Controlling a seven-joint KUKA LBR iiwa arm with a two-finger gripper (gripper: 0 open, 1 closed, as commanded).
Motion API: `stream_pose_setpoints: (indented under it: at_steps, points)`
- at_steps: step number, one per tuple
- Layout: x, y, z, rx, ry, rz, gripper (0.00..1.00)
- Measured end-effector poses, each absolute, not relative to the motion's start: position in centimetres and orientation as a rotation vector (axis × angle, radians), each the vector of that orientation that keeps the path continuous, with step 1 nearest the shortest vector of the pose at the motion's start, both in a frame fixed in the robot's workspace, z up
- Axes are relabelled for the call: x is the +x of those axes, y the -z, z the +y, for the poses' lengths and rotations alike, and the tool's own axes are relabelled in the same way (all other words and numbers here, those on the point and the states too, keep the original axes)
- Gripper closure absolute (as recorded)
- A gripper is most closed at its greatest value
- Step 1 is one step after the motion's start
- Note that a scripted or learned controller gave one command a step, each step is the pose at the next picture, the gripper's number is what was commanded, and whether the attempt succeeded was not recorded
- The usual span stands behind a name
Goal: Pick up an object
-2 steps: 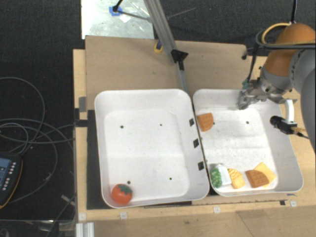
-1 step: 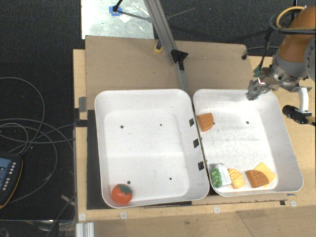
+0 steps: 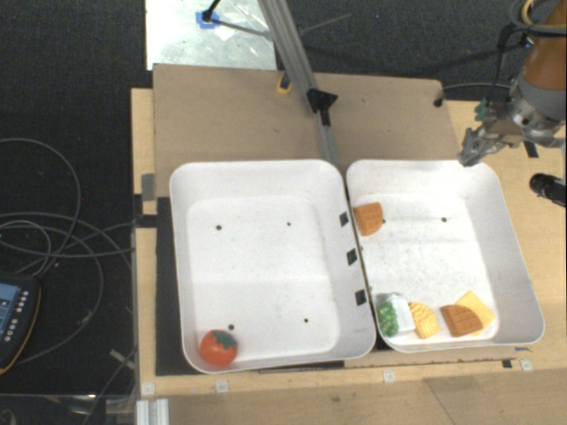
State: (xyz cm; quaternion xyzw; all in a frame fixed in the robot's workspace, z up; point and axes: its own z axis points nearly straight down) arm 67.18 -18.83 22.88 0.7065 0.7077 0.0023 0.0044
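Note:
My gripper [image 3: 470, 151] hangs over the far right corner of the right bin [image 3: 496, 202], with nothing seen between its fingers. In that bin an orange block [image 3: 368, 218] lies at the left wall. Along the near wall lie a green and white piece [image 3: 392, 315], a yellow piece [image 3: 424, 319], a brown block [image 3: 460, 320] and a yellow wedge [image 3: 477, 305]. A red tomato [image 3: 218, 348] sits in the near left corner of the left bin [image 3: 257, 237].
A grey pole [image 3: 292, 42] slants down from the top to the gap between the bins. Cables [image 3: 53, 237] and a handheld pendant [image 3: 13, 312] lie on the dark floor to the left. Brown board [image 3: 381, 113] shows behind the bins.

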Motion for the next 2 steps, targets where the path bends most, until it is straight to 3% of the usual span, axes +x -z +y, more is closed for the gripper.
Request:
stream_pose_setpoints:
  at_steps: [1, 2]
  points:
    - [67.5, -27.4, -19.1, 2.212, -0.006, 2.22, 1.0]
    - [67.0, -25.9, -14.1, 2.211, -0.002, 2.232, 1.0]
